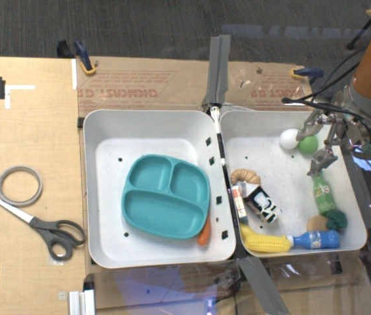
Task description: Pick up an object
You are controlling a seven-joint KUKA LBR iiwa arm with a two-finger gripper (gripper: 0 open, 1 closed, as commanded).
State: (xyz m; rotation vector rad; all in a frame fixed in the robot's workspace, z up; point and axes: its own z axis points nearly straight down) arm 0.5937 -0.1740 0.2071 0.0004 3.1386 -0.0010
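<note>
My gripper (312, 148) hangs over the far right part of the right bin (264, 126), fingers spread open. A green ball (308, 144) lies in the gap between them as seen from above, with a white ball (290, 138) touching its left side. I cannot tell whether a finger touches the green ball. Just in front of the gripper lies a pale green bottle (322, 194). Along the bin's near wall are a corn cob (265, 243) and a blue bottle (316, 240).
A brown croissant-like toy (246, 176), a black-and-white item (263, 205) and a red-and-white tube (238, 202) lie left of centre in the right bin. The left bin (107, 136) holds a teal divided plate (166, 197) and a carrot (204, 233). Scissors (48, 228) and a tape ring (19, 184) lie on the bench.
</note>
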